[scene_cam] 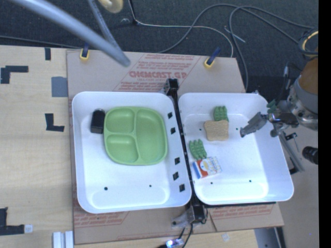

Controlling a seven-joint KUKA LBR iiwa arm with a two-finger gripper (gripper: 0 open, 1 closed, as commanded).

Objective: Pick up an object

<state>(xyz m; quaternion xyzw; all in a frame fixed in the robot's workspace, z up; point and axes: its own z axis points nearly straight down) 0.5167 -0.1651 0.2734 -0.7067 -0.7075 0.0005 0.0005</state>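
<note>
The right bin (269, 185) holds a tan block (216, 130) near its middle. A small green ridged piece (221, 113) lies just behind the block, and another green ridged piece (197, 149) lies to its front left. A red, white and blue packet (207, 167) rests near the bin's left wall. My gripper (250, 126) reaches in over the bin's right side, just right of the tan block and apart from it. Nothing shows in its grasp.
The left bin (124, 195) carries a green divided plate (136, 135) with a small black object (97, 121) at its left. A black divider (178, 138) with clips runs between the bins. Cables (217, 19) lie on the dark surface behind.
</note>
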